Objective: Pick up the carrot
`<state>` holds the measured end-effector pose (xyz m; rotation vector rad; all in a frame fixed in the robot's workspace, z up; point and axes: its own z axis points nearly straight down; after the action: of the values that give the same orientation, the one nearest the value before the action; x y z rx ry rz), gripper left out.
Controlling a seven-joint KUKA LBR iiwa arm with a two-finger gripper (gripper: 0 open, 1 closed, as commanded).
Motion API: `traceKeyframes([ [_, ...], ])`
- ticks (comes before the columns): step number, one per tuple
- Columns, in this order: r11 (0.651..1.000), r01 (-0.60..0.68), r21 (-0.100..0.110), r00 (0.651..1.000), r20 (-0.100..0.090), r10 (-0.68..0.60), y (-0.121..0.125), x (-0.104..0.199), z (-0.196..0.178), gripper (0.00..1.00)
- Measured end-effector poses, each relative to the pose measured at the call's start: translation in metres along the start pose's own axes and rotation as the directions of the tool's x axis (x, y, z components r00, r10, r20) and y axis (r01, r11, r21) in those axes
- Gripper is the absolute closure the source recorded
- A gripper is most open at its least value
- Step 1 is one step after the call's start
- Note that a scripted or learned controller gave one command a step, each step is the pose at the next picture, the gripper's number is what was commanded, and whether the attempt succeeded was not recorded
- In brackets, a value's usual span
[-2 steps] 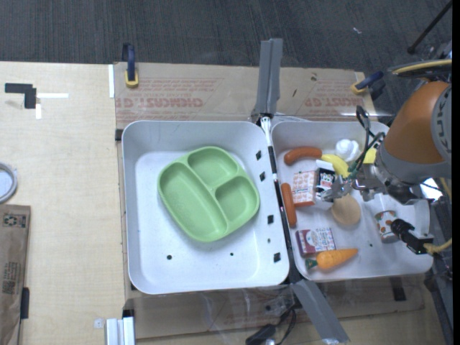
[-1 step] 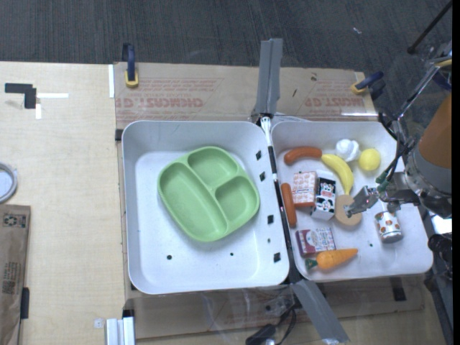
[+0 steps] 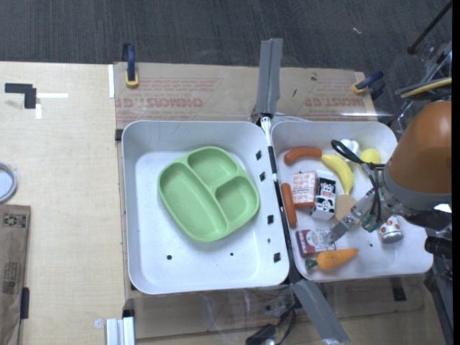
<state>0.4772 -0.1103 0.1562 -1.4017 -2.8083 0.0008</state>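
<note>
Lower right of frame: carrot [image 3: 336, 259] lies flat by the right bin's [image 3: 413, 264] front wall. Gripper [image 3: 339, 229] hovers just above it (jaw state unreadable). Advise descending centred, fingers straddling the carrot's width.

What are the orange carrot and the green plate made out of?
The small orange carrot with green top looks like smooth moulded plastic, a toy probably: its colour is even and slightly shiny. The light green divided plate also seems plastic, matte, with soft rounded compartment ridges.
</note>
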Motion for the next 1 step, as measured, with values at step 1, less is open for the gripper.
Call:
traceKeyframes([
  [1,0.938,0.345,-0.001,0.938,0.003,-0.345,-0.0040,-0.0502,0.0124,0.00],
])
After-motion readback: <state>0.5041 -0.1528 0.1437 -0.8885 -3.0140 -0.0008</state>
